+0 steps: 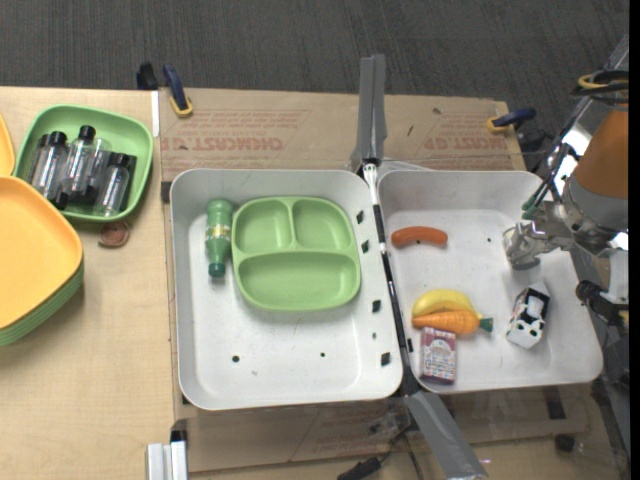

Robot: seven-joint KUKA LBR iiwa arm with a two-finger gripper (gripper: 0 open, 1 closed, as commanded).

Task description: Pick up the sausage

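Orange-red and smooth, the sausage (419, 236) lies in the right bin (480, 196), toward its far left corner, close to the divider where the two bins meet. Its long axis runs almost level across the bin, left end to right end, with a slight upward bow in the middle. Bare white floor surrounds it, so nothing leans on it or covers it. Nearer the front edge of the same bin there is one banana (442, 302) with one carrot (453, 321) pressed against its near side, and one small pink carton (438, 355) by the front left corner. One black-and-white cow-patterned box (528, 318) sits toward the right wall. The gripper (521, 245) hangs over the right side of that bin, well apart from the sausage, with nothing between it and the sausage; whether its jaws are open or closed I cannot tell from here, and nothing is visibly held. In the left bin (270, 373) rest one green divided plate (295, 251) and one green bottle (218, 236) just beside the plate's left edge.
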